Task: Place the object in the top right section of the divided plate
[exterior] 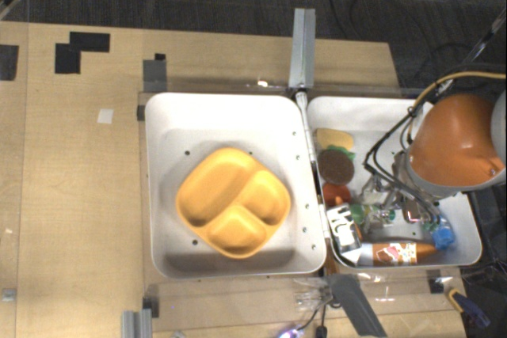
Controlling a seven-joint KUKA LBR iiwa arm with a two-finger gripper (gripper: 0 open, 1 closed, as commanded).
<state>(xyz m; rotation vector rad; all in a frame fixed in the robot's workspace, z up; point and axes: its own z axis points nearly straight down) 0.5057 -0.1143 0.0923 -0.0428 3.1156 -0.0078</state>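
Note:
A yellow divided plate (232, 201) lies in the left white bin (170, 131), turned at an angle, with its three sections bare. My gripper (386, 211) hangs low in the right bin (372, 113), under the orange wrist band (454, 145), among the objects at the bin's front. Around it lie a toy burger (336, 158), a red tomato-like piece (336, 193), a black-and-white box (341, 225), a brown sauce bottle (394, 253) and a blue item (443, 237). The wrist and cables hide the fingertips.
A metal divider rail (303, 51) runs between the two bins. The wooden bench (71, 194) stretches to the left with black patches at the back. Cables loop over the arm at the right.

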